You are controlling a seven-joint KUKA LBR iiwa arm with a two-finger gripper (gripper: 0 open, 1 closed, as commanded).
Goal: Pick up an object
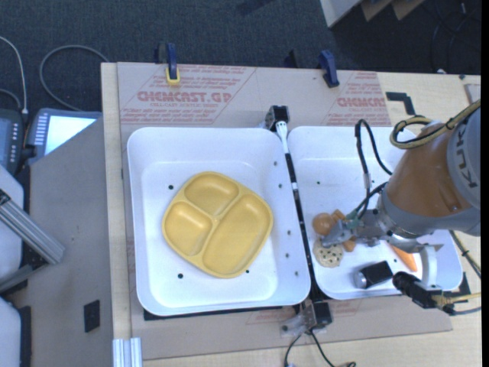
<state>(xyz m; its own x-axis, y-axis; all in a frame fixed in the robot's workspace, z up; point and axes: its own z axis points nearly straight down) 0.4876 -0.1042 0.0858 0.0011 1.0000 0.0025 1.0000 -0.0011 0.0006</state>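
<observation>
Gripper (341, 235) low beside the cookie (329, 256), finger state indiscernible; the grasp should centre on one item before closing.

Left of me: a yellow divided plate (218, 224) is lying in the left bin (145, 205).
Behind: two blue clamps (170, 60) are gripping the board's (252, 90) far edge.

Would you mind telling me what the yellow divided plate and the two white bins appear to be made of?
The yellow divided plate looks like moulded plastic with a matte-to-satin finish: uniform colour, rounded compartment ridges, soft highlights. The left bin and right bin seem to be thin formed white plastic, smooth and slightly glossy, with rolled rims, though painted metal cannot be ruled out.
</observation>
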